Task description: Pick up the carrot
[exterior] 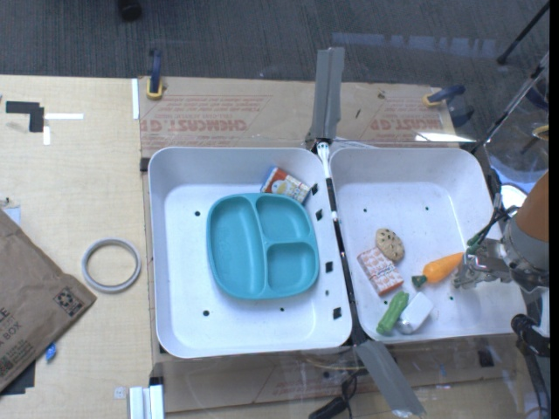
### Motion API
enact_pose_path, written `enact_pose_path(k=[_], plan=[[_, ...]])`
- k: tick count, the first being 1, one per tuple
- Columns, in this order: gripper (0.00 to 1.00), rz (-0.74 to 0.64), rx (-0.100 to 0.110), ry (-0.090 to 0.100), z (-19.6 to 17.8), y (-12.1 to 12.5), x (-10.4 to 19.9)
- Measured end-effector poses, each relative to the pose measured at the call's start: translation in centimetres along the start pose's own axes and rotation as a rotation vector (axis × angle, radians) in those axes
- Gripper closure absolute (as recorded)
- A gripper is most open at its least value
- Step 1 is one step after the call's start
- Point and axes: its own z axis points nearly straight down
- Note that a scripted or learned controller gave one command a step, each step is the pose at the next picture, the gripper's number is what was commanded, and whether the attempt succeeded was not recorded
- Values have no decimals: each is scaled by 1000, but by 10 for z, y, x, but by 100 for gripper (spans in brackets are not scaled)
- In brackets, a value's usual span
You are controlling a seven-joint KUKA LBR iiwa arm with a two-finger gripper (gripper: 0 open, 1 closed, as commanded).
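Here the arm (534,234) comes in low from the right edge, its wrist hanging over the right bin's (437,168) far right side, and the gripper (474,269) points leftward toward the bin's middle, close to the floor. Whether the jaws are open or closed I cannot tell; the metal parts there blur together. The carrot (443,267) lies on the floor of the right bin, orange body slanting up to the right, green end at its lower left. Its right tip sits just beside the gripper, perhaps touching it, but it is not clearly between the jaws. Left of the carrot are a cookie (389,244) and a wafer (380,271); below it lie a green vegetable (392,312) and a white piece (417,312), touching each other. The left bin (175,260) holds a teal divided plate (262,245) and a small box (286,184) behind it.
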Motion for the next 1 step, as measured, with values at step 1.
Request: enact_pose_path(k=[1], plan=[[100, 281, 0, -1, -7, 72, 53]])
